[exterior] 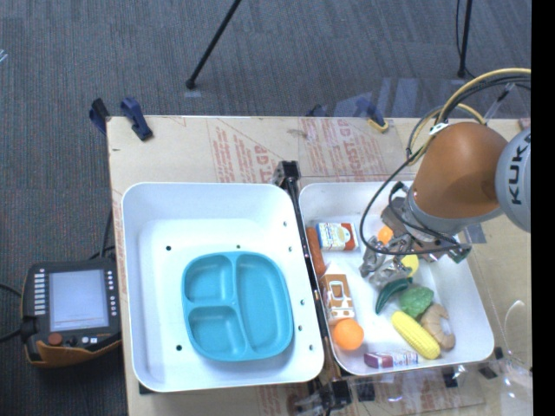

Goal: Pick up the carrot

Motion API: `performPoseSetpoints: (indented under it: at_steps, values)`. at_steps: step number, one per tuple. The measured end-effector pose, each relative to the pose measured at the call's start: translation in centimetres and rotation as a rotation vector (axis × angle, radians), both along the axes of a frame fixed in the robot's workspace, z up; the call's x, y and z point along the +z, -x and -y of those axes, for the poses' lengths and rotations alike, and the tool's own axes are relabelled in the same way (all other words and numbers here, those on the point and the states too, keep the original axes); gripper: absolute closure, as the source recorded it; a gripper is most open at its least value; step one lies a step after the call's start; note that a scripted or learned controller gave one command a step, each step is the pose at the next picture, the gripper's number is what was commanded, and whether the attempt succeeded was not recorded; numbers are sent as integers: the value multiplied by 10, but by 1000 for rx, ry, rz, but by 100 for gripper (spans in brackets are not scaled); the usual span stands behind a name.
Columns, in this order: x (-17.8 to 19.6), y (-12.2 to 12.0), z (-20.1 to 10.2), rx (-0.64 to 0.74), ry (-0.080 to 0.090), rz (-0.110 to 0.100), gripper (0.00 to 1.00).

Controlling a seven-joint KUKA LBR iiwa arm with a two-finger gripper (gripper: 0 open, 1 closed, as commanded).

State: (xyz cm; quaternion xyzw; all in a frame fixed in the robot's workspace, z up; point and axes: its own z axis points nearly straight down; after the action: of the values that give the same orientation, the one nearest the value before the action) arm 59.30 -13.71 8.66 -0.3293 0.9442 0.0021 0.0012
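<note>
The orange band of the arm [457,170] stands highest, nearest to the camera, and it covers part of what is under it. Below it the gripper [384,265] hangs low inside the right bin [462,295], near the middle of this bin. If it is open or closed I cannot tell, because the wrist and the cables hide its tip; I see nothing held in it.

Just beside the gripper, toward the far wall, there is a small orange piece [384,234], and on the arm's side a small yellow thing [408,264]. Directly in front of the gripper, toward the near wall, lies a green vegetable [406,298]. Further the same way are a yellow corn cob [415,334] and a pale brown root [439,323].

The carrot [314,250] is, I think, the long orange-red thing lying along the bin's wall on the side away from the arm, well apart from the gripper. Between them stand a small box [336,235] and a longer carton [338,295]; an orange ball [348,334] lies beyond the carton, and a flat packet [389,360] rests at the near wall.

In my judgement the step is the approach, the grasp not yet made. The next move calls for a shift across the bin, away from the arm, and a descent close to the wall. The wall and the two boxes leave little room, so the grip may slip or catch a box.

The left bin [139,232] holds a blue divided plate [260,295].
</note>
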Motion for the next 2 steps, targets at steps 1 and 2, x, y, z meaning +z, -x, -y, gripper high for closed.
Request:
performPoseSetpoints:
  at_steps: [1, 2]
  values:
    - [11, -2, -2, -1, -3, 6, 100]
    - [21, -4, -4, -4, -6, 10, 100]
